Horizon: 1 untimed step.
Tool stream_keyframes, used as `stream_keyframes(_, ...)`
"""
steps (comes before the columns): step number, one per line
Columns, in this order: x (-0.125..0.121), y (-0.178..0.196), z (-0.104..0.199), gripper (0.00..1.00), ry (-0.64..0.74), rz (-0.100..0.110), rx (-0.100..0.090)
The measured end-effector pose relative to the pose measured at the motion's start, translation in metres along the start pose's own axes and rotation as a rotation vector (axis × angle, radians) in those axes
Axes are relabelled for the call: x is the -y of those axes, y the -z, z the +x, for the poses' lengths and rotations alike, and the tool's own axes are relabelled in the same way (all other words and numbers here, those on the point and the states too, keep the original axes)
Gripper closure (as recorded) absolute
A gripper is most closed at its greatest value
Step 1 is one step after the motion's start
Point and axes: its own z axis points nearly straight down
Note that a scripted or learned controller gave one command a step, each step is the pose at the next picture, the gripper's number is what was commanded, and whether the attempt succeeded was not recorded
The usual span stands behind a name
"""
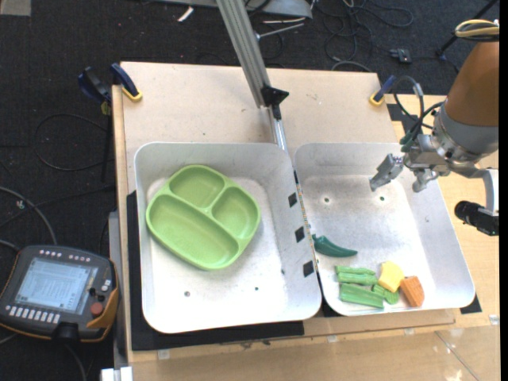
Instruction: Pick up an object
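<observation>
In the right bin (373,221) lie a dark green pepper-shaped piece (333,248) near the left wall, two light green bars (359,285), a yellow block (390,276) and an orange piece (412,290) by the front edge. My gripper (404,174) hangs over the bin's back right part, well apart from all of them. Its two fingers (386,171) stand spread, open, with nothing between them.
The left bin (214,292) holds a green divided plate (204,215). A slanted metal pole (248,42) crosses the back of the bench above the divider between the bins. A teach pendant (55,290) lies on the floor at the left.
</observation>
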Motion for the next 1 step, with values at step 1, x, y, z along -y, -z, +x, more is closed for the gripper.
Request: stream_keyframes(1, 0.0022, -0.1113, -0.0269, 0.0, -0.003, 0.008, -0.001)
